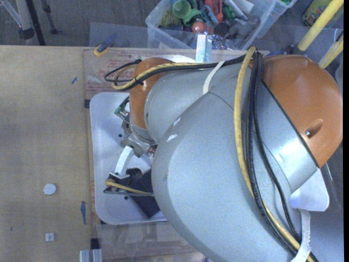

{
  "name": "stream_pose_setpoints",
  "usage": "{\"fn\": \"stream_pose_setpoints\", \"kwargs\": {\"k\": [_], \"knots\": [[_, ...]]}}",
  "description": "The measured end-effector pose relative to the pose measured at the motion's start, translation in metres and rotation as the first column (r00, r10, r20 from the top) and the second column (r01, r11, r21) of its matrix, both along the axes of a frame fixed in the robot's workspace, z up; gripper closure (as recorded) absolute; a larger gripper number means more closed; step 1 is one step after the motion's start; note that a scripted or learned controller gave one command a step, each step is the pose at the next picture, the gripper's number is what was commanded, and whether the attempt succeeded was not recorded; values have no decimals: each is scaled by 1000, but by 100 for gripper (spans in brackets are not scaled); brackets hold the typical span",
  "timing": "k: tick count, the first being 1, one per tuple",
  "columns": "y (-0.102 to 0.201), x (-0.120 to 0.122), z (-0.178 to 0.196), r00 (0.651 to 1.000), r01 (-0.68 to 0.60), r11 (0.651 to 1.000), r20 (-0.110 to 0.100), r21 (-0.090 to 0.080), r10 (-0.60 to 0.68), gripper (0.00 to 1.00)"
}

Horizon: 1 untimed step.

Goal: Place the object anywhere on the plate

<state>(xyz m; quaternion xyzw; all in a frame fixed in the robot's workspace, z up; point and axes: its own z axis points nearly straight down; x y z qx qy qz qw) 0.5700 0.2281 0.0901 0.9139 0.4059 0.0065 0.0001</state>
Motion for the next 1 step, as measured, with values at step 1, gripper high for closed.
{"fn": "stream_pose_setpoints", "kwargs": {"k": [1], "knots": [[2,-1,10,1000,-5,1000,-3,-1,5,100]]}}
